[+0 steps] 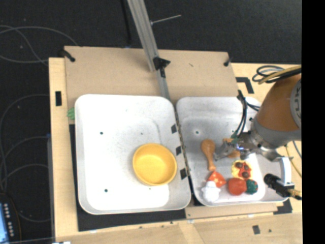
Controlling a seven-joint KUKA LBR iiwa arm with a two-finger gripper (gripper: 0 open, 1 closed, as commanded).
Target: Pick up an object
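Camera view shows the gripper (229,147) low inside the right bin (203,111), just beside the round head of a brown wooden pestle-like stick (208,154). The fingers are small and dark against the wrist, and whether they are spread or pressed together cannot be told; nothing is visible between them, so I judge that no object is held yet.

The step in hand seems to be the approach to a grasp. The stick lies nearest, its handle pointing toward the front of the bin. Close to the handle's lower end sits a small white and orange toy (213,186), and to the right a yellow piece with dark dots (240,169), a red ball-like item (235,186) and a green one (252,186) — all crowded in the front corner.

To do it well, the gripper should close across the thin handle, not the thick head, and come straight down so it does not push the neighbours. The yellow bowl (155,164) in the left bin (101,136) stands well apart — an easier target, but a wide one.
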